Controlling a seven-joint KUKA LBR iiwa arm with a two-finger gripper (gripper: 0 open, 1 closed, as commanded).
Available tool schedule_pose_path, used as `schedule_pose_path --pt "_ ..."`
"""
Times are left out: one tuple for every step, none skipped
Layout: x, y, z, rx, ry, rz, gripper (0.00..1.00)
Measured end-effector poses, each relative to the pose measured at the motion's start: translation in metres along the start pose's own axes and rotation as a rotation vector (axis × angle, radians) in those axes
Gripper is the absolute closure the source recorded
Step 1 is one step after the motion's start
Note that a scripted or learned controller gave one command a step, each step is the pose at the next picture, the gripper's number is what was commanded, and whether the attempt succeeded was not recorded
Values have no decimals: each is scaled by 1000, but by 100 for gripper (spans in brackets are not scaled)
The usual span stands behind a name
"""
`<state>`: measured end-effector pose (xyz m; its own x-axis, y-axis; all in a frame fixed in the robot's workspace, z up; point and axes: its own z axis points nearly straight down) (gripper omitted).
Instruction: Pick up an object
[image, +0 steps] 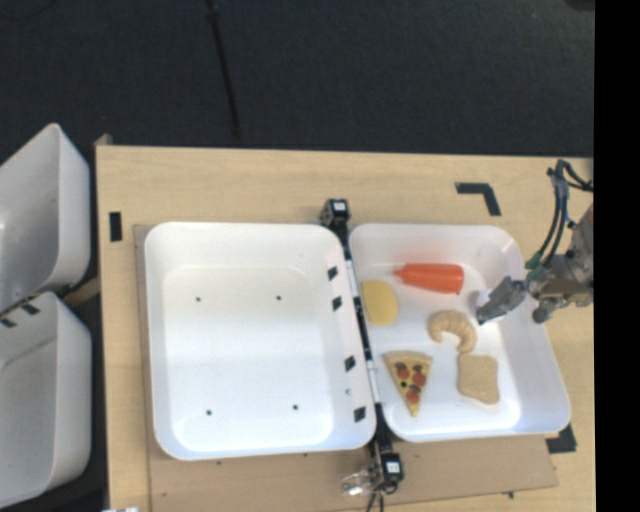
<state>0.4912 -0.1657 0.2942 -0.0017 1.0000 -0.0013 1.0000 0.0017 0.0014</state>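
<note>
Arm comes in from the right, gripper (497, 301) low over the right bin (535, 400), w/ one dark finger (500, 298) poking left toward the food. The 2nd finger is lost in the wrist clutter, so can't tell if the claw is wide or narrow. Nothing visibly between the fingers, so no hold as far as I can see.

Things to pick all sit in the right bin: orange carrot (432, 276) near the top, yellow round piece (379, 301) by the divider, croissant (452, 327) in the middle, pizza slice (409, 378) below, tan bread piece (478, 379) at lower right. The left bin (160, 350) has only bare white floor.

Closest target is prob. the croissant, just beside the fingertip, w/ the carrot's right end near too.

Risks, as I judge them:
- Finger comes down on the croissant's curved back rather than astride it; it rolls or skids off toward the bread.
- Croissant and bread are near each other, so a wide claw could nudge both and grip neither.
- Carrot is round and likely slick; pinched off-centre it squirts out.
- Pizza slice lies flat, so fingers may scrape the bin floor and close on air.
</note>
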Motion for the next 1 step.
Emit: schedule_pose_path --pt "-46 91 -53 -11 -6 -2 0"
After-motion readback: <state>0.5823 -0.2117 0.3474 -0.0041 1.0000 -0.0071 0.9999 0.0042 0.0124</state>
